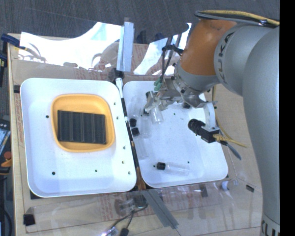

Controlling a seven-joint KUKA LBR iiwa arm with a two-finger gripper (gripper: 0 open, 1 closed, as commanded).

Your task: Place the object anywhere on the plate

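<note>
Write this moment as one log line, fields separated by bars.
arm: over right bin | gripper: near bin's back | plate: left bin | vial: right bin front

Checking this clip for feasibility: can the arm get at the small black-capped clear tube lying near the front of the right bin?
Probably yes. The tube lies alone on the right bin's floor, nothing on it or against it, open from above. The gripper is near that bin's back, apart from the tube.

Your arm (246,82): smooth grey rounded casing, a broad orange band (206,48) above the wrist, thin dark cables along the wrist.
</note>
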